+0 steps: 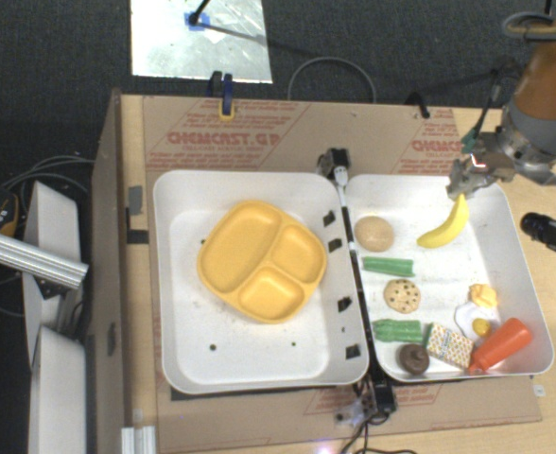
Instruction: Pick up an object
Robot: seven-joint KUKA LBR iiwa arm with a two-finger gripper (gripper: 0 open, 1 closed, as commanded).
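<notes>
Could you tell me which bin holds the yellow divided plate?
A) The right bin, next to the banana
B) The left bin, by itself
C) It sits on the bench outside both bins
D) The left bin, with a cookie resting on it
B: the yellow divided plate lies in the left bin with nothing on it, while the banana and cookie are in the right bin.

Even, bright overhead light falls on the scene; the white bins (259,372) look nearly washed out. A foil sheet (200,26) glares. Shadows are faint, and the whole frame is slightly soft and grainy.
</notes>
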